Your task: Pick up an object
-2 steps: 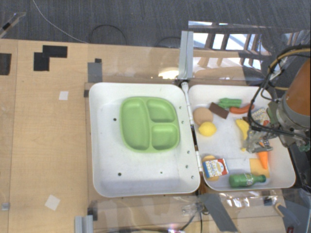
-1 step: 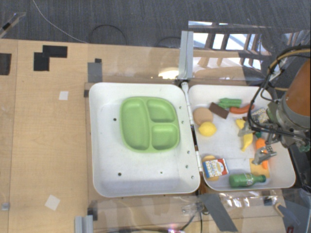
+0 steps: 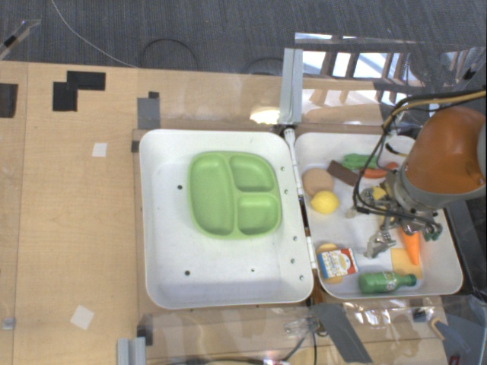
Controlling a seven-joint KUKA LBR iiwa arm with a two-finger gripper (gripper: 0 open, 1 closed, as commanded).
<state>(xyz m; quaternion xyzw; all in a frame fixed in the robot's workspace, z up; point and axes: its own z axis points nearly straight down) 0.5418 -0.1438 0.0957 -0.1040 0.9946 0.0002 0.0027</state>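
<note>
Both bins white. Green sectioned plate. Yellow lemon, tan-brown potato, orange carrot, green bottle, yellow-orange wedge, carton printed red, white and blue. Light wood bench, black squares.

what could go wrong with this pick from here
The gripper hangs low in the crowded right bin, close beside the carrot and cheese wedge. It might nudge the carrot aside instead of trapping it. The carton and green bottle lie close by, so a slightly off descent could bump them or pinch two items.
</note>
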